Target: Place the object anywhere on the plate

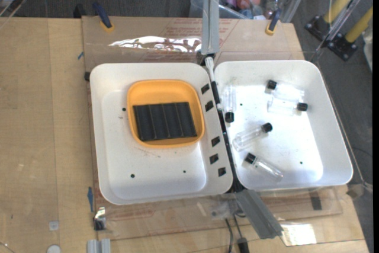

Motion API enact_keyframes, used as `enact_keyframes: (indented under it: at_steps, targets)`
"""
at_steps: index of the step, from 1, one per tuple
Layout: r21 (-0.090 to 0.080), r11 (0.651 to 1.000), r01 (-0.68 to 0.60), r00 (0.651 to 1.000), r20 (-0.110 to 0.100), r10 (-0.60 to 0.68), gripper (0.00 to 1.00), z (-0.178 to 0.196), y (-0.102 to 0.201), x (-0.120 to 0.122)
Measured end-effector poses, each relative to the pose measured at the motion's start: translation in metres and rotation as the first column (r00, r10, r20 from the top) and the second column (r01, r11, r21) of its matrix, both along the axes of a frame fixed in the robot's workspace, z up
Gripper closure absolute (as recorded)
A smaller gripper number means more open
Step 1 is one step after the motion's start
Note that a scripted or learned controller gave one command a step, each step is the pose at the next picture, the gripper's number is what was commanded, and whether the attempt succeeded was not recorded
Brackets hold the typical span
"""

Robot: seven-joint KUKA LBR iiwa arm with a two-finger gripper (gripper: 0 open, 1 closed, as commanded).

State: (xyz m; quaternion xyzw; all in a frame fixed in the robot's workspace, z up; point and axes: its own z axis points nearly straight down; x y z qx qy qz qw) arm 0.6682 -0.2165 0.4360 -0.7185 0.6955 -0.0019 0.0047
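Two white bins sit side by side on the worktop [41,127]. In the left bin [118,183] lies an orange plate [137,93], set a little toward the far side. A flat black ribbed block [164,121] lies well inside its rim, covering most of its floor. If that block is the object meant, it already lies on the plate and the placing looks done. The right bin [334,151] holds several clear vials with black caps lying on their sides: one [251,134] near the middle, one [263,166] toward the near side, two [285,105] close together at the far side, and one [227,105] just beside the wall between the bins. Whether the jaws are wide or narrow cannot be told from this view. The risks from here depend on which thing is meant. The block is nearly as wide as the plate, so a nudge from a passing arm could tip one edge up over the rim. If a vial is to be brought over, its round, smooth, clear body may roll away or slip out of a pinch. With the block already there, a vial could only land on top of it or in the narrow margin, from where it could roll off into the bin. The vial against the dividing wall leaves little room for a grasp.
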Motion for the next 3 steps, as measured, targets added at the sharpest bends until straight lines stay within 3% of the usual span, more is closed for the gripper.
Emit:
enact_keyframes:
  at_steps: [1,2,3]
  targets:
    - [-0.002,0.949,-0.314,0.949,0.0,0.314,1.0,0.0,0.001,0.0]
    - [0.001,0.824,-0.567,0.824,-0.008,0.567,1.0,-0.001,0.002,-0.065]
    - [-0.005,0.616,-0.788,0.616,-0.004,0.788,1.0,-0.051,0.006,-0.002]
